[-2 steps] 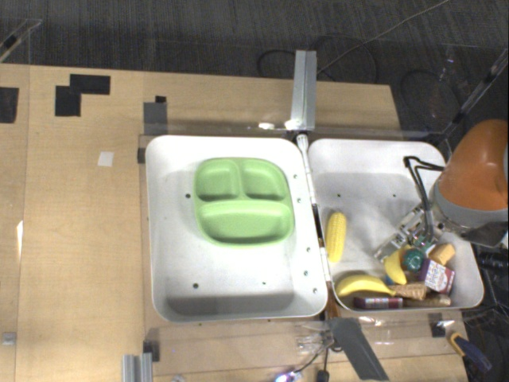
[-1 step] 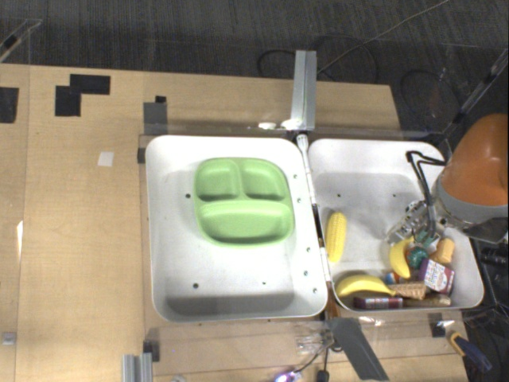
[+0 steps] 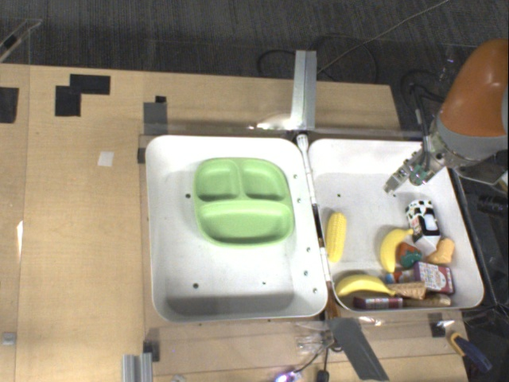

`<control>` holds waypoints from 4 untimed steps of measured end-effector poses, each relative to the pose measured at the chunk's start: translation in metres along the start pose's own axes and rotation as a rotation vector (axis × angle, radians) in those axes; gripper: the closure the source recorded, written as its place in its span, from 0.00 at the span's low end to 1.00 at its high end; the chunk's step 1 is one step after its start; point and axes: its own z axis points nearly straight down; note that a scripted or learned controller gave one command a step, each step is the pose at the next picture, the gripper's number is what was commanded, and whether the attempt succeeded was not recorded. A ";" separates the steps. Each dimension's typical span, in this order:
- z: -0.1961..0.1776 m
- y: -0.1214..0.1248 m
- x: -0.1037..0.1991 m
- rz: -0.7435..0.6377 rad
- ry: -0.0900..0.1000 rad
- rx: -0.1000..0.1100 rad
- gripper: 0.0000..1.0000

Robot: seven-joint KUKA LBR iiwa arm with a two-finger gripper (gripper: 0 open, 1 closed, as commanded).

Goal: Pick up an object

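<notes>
Here the two-finger metal gripper point(image 3: 406, 175) is seen empty, jaws slightly parted, near the right white bin's point(image 3: 358, 165) far edge; it should be lowered straight over the black-and-white toy cow point(image 3: 421, 216).

Tray point(image 3: 242, 199) in left bin point(image 3: 167, 237)

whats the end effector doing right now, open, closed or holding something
end effector: cannot be told whether open or closed; nothing visible in its grip, above the right bin.

Matt green plastic tray point(image 3: 242, 200), smooth white bins point(image 3: 171, 285), pale wood bench point(image 3: 71, 237).
</notes>
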 end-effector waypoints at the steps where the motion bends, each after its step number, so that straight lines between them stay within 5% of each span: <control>1: 0.026 0.033 -0.009 0.278 0.000 0.002 1.00; 2: 0.026 0.033 -0.009 0.277 0.001 0.002 0.00; 3: 0.100 -0.053 0.001 0.277 -0.003 -0.003 0.00; 4: 0.087 -0.050 0.001 0.276 -0.004 -0.011 1.00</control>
